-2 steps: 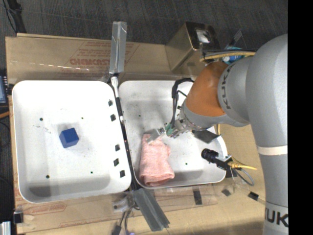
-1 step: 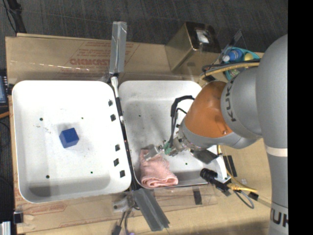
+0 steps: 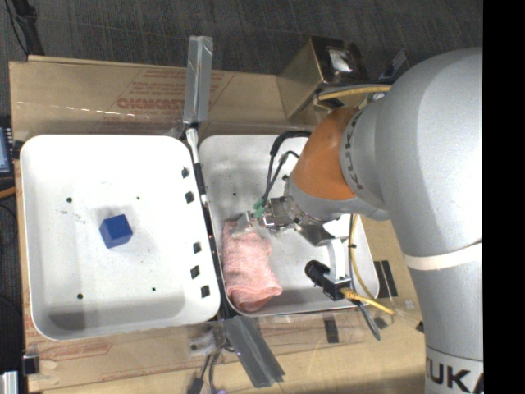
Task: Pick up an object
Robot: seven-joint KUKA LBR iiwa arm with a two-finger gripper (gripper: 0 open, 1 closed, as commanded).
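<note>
We see the gripper (image 3: pixel 256 218) low in the right bin (image 3: pixel 238 158), at the upper end of the pink cloth (image 3: pixel 248 269), which lies along the bin's left wall. Whether its fingers are apart or together, we cannot tell. A blue cube (image 3: pixel 116 230) sits in the left bin (image 3: pixel 49 171).

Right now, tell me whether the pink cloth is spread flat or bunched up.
Bunched up: the pink cloth lies as a thick rolled bundle in the right bin.
</note>
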